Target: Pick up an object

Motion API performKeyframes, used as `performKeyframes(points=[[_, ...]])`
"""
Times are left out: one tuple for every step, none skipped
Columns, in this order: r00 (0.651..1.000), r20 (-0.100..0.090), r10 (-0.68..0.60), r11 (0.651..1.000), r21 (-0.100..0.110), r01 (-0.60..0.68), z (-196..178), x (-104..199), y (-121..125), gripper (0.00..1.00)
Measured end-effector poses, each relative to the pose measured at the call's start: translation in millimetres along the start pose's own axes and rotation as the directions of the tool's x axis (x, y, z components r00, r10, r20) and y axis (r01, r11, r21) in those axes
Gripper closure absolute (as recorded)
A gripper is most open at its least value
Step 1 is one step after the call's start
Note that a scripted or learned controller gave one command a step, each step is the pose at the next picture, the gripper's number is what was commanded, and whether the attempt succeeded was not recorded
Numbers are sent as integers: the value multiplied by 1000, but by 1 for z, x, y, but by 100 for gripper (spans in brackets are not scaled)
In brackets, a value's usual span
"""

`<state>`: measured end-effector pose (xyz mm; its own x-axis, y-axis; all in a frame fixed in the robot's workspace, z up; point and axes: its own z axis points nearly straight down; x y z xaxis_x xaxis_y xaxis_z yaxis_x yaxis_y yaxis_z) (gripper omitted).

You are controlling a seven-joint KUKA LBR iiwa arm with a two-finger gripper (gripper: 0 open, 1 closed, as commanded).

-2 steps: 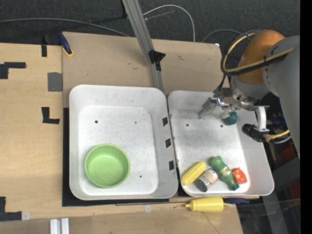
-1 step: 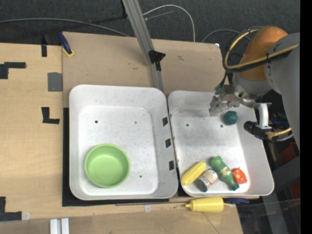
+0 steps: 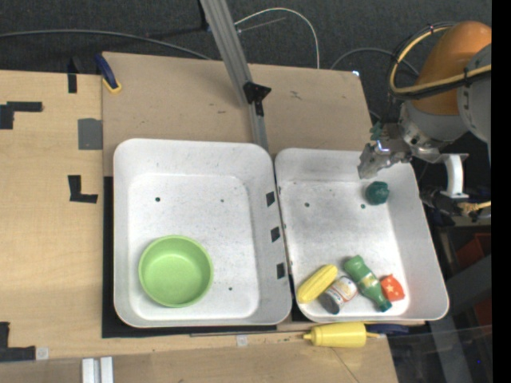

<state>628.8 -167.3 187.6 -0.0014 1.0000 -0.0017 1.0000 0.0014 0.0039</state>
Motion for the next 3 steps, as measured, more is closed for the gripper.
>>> performKeyframes(points=[[1000, -1, 0, 1000, 3, 0, -17, 1, 1, 100], [1000, -4, -5, 1000, 5, 5, -29, 58, -15, 100], [1000, -3, -5, 1000, 8, 5, -23, 115, -36, 100]])
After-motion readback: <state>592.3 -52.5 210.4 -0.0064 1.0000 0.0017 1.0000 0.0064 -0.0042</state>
